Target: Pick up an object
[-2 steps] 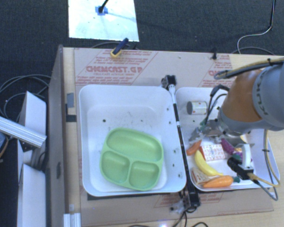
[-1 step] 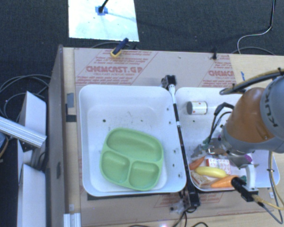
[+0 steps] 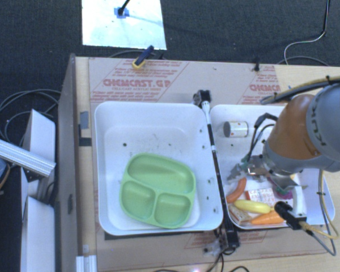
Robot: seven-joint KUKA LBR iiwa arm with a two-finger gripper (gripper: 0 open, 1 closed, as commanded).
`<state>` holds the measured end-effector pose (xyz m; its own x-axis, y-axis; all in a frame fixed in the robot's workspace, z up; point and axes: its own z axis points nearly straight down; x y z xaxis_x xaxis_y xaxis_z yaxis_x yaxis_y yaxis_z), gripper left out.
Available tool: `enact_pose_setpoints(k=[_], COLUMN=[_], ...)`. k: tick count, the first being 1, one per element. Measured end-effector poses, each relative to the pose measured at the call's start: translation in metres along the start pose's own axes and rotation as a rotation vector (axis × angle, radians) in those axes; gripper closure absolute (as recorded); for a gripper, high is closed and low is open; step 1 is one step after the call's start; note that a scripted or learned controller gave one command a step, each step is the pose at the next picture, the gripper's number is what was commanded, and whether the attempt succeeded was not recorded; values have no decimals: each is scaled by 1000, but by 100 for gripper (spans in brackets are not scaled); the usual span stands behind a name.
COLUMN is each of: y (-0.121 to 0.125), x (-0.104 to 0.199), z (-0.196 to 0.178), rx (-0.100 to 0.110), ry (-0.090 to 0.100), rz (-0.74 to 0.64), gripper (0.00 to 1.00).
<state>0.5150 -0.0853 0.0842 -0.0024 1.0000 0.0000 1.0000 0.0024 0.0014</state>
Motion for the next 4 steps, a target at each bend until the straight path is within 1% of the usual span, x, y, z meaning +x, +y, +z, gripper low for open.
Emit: enact_pose_setpoints(k=[1, 2, 3, 4], y=[1, -3, 71, 40], x=[0, 69, 152, 99], z=[-11, -101, -100, -148], rx=[-1, -1, -1, -1], ry=[1, 1, 2, -1], rz=[0, -2, -3, 1], gripper=[100, 100, 100, 100])
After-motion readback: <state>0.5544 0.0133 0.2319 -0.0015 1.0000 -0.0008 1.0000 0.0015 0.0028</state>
